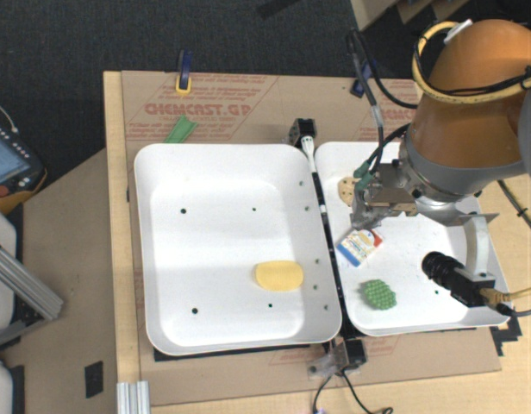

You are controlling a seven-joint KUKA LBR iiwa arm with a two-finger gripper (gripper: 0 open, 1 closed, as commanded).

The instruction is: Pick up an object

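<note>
Over the left half of the right bin (408, 261), I saw the gripper (365, 228) poised close above a small white, blue and red packet (360, 247); whether it was open or closed I could not tell. A green ball (379, 294) lay nearer that bin's front rim, and a yellow oval (278, 276) lay outside it, in the left bin (175, 231).

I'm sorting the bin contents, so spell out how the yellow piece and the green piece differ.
The yellow piece lies in the left bin; the green piece lies in the right bin. The yellow piece is smooth, the green piece bumpy. The yellow piece looks wider than the green piece. Both are small and rounded.
</note>
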